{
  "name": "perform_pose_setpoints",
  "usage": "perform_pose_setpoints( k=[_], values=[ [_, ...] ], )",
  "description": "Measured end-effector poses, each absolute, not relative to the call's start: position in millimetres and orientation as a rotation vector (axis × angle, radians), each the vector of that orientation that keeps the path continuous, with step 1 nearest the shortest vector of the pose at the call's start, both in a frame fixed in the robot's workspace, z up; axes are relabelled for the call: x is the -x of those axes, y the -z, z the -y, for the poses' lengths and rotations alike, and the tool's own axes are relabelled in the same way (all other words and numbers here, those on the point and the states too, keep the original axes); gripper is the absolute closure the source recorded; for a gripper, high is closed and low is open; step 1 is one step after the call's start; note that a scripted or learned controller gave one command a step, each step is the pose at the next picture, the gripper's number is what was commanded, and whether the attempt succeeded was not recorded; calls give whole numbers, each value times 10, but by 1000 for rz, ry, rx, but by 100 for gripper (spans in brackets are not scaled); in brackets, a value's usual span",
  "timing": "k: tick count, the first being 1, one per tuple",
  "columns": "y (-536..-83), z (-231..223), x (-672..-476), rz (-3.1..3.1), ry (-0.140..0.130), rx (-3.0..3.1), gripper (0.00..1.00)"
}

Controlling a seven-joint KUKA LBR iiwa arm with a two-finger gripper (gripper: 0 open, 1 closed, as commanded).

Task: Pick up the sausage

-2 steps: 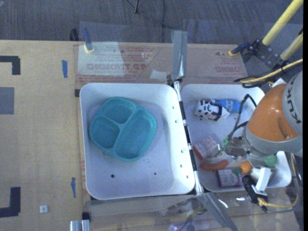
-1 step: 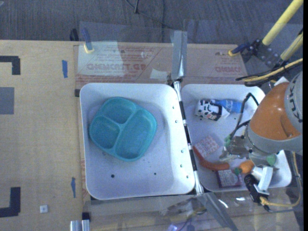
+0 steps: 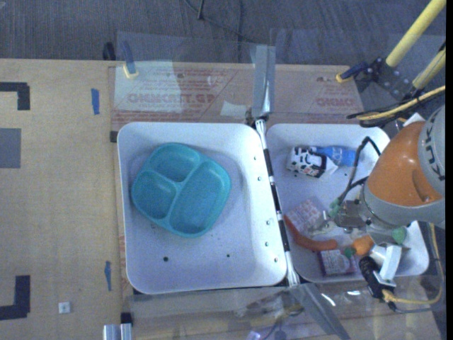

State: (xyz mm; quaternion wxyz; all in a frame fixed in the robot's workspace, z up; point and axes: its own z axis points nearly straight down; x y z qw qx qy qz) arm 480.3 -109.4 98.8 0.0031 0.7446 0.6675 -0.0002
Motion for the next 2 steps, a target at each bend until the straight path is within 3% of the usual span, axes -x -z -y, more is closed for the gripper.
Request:
perform_pose_setpoints(
  k=[1, 2],
  values=[
    [-874, 1560, -4923, -2035, -8, -2388, 0],
    [-879, 1035, -4821, -2362, -5, -2057, 0]
  ],
)
